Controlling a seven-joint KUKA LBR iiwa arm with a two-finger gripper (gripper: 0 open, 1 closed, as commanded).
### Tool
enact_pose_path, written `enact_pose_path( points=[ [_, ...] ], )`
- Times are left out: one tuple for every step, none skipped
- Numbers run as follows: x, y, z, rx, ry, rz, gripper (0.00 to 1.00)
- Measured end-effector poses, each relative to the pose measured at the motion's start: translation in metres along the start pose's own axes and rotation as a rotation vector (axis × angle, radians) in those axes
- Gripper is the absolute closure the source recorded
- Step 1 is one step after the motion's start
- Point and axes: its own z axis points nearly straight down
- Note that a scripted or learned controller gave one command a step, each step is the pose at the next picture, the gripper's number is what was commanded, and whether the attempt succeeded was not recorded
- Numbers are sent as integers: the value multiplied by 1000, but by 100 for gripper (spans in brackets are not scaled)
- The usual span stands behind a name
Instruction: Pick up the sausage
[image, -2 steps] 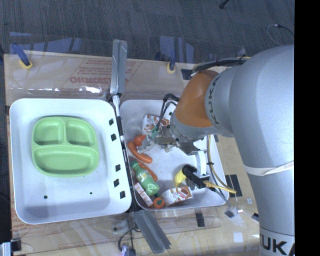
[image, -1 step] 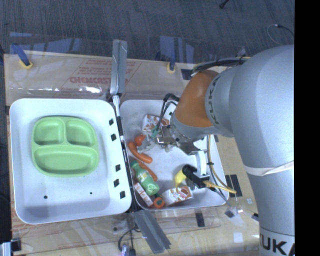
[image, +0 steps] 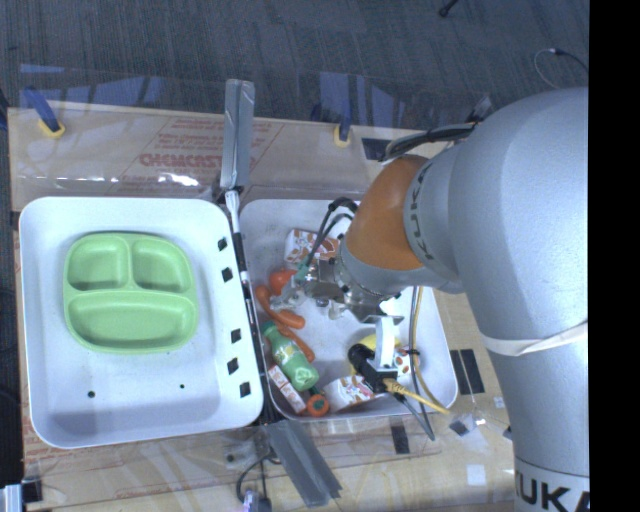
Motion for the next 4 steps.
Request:
enact_pose_path(
  points=[
    [0, 0, 0, 0, -1, 1, 0],
    [-16, -8, 0, 1, 0, -27, 0],
    [-16, -8, 0, 1, 0, -26, 0],
    [-17, -8, 0, 1, 0, -26, 0]
  ],
)
